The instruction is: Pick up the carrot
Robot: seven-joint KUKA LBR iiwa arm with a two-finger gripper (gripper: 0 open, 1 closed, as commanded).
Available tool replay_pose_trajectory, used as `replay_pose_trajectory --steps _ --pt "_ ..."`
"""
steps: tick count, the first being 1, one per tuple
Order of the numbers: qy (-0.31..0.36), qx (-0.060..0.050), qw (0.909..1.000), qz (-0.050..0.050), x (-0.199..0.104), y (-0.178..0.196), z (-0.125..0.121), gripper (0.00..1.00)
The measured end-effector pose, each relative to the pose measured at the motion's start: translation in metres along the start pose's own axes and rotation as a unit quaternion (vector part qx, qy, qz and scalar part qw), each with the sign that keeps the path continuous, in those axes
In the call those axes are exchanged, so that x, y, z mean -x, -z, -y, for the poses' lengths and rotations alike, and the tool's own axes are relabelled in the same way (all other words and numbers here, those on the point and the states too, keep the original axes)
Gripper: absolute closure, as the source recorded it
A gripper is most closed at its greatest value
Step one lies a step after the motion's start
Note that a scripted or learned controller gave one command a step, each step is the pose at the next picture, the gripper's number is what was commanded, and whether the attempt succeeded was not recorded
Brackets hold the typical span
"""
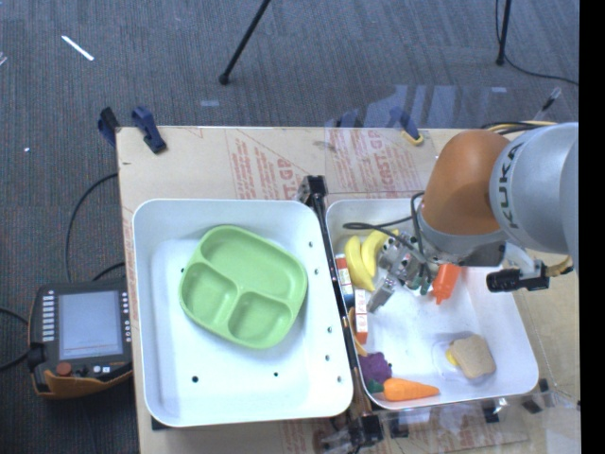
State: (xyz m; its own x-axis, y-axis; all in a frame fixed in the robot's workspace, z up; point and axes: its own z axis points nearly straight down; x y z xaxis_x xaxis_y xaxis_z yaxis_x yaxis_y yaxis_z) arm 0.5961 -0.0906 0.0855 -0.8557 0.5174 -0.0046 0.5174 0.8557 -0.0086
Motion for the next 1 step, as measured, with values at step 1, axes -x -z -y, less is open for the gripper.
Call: replay_pose_trajectory --steps 1 --pt "0.187 0.005 0.9823 -0.003 -0.0443 -0.0014 0.0489 0.0"
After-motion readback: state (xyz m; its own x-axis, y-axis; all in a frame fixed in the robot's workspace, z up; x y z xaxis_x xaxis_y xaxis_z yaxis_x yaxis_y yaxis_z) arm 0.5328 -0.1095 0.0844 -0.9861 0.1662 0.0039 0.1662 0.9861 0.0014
